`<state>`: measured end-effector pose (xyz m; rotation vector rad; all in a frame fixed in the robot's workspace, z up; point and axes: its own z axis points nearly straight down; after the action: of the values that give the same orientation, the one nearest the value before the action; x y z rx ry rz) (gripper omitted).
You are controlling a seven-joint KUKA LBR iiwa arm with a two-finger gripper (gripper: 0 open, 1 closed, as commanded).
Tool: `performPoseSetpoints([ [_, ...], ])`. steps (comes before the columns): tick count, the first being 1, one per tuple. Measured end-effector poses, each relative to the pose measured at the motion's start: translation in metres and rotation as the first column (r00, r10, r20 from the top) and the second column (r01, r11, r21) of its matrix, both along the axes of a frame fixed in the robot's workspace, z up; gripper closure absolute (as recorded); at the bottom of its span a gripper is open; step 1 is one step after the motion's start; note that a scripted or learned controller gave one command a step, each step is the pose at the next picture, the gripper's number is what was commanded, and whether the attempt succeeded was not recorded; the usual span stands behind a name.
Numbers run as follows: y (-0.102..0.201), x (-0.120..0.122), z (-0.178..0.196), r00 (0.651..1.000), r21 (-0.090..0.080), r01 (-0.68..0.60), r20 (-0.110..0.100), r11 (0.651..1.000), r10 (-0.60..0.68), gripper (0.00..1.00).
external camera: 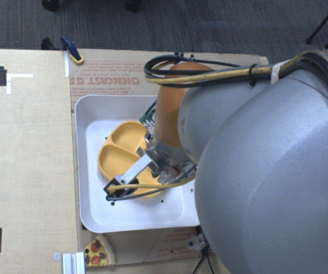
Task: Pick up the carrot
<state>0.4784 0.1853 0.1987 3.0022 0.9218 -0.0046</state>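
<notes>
One white bin (pixel 86 210) holds a yellow divided plate (pixel 118 147). My grey arm (pixel 266 176) reaches over the plate's right side, with the gripper (pixel 162 165) low above it. I cannot tell whether the gripper is open or closed, nor where the carrot lies. A toy pizza slice (pixel 96 252) lies just outside the bin's lower edge.

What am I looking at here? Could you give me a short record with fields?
bin: white, on cardboard on the bench
dish: yellow, divided, lying in the bin
arm: grey with an orange band, reaching in from the right and covering the dish's right part
gripper: down at the dish's right side
outside the bin: pizza-slice toy by the near edge
</notes>
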Motion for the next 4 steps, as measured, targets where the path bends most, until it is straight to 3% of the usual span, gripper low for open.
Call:
performPoseSetpoints([
  [4, -0.002, 0.004, 0.032, 1.0, -0.011, -0.023, -0.009, 1.0, 0.023, 1.0],
])
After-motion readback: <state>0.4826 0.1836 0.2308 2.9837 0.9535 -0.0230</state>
